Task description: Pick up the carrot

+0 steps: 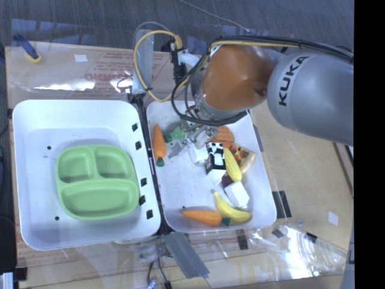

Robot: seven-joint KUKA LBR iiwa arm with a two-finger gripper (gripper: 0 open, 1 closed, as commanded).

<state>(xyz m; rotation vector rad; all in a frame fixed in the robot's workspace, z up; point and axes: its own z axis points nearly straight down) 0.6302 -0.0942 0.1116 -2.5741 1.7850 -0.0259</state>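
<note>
Two orange carrots lie in the right bin (180, 191). One carrot (158, 143) points up and down along the bin's left wall. The other carrot (203, 217) lies flat near the front wall, beside a banana. My gripper (183, 142) hangs low in the upper middle of the bin under the orange wrist (231, 77), just right of the upright carrot and apart from it. The arm covers much of the gripper, and I see no carrot between its tips.
Toy food crowds the right bin's right side: a corn cob (232, 165), a pizza slice (245, 156), a black-and-white card (215, 155), a white block (237, 192) and a banana (233, 209). The left bin (30, 125) holds a green divided plate (96, 180).
</note>
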